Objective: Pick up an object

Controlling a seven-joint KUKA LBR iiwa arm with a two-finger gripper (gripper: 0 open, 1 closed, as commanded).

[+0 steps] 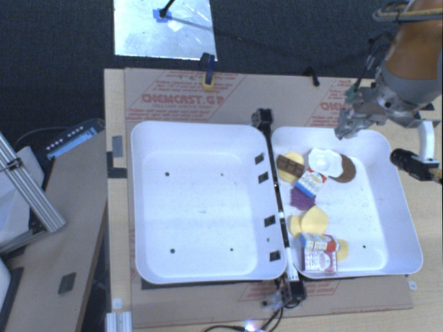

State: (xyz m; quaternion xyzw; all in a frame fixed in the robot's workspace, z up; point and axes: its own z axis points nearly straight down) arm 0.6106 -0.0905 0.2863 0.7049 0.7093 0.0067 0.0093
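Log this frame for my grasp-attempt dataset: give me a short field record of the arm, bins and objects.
gripper: above the far rim of the right bin, nothing seen between fingers
left bin: bare white floor
objects: clustered along the right bin's left side
nearest gripper: white round piece
nearest camera: red-and-white carton

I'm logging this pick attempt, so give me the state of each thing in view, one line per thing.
end effector: raised over the right bin's far rim, nothing seen in it
right bin: holds a pile along its left side
milk carton: lying on its side, near corner
small carton: tilted against the pile
left bin: flat on the bench
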